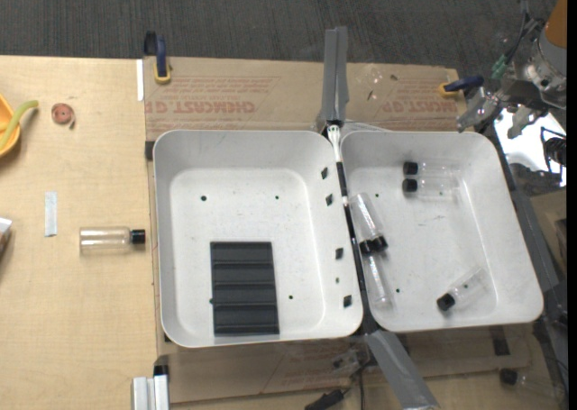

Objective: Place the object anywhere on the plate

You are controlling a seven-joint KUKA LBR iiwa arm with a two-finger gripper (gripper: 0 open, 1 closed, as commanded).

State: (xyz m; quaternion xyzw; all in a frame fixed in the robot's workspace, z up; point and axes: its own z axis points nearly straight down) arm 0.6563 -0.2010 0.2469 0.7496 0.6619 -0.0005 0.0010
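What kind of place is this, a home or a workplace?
Probably a robotics lab, not a home: two white bins clamped on cardboard, clear vials as test objects, and a gripper at the right edge.

The arm (pixel 552 48) is cut off at the right edge; the yellow bowl (pixel 7 126) at the left; the claw's (pixel 494 111) grip is unclear.

Both white bins (pixel 176 309) looked like smooth, slightly glossy plastic. The dark plate (pixel 243 288) was matt and ribbed. The bottles (pixel 435 180) were clear plastic; the desk (pixel 72 309) pale wood.
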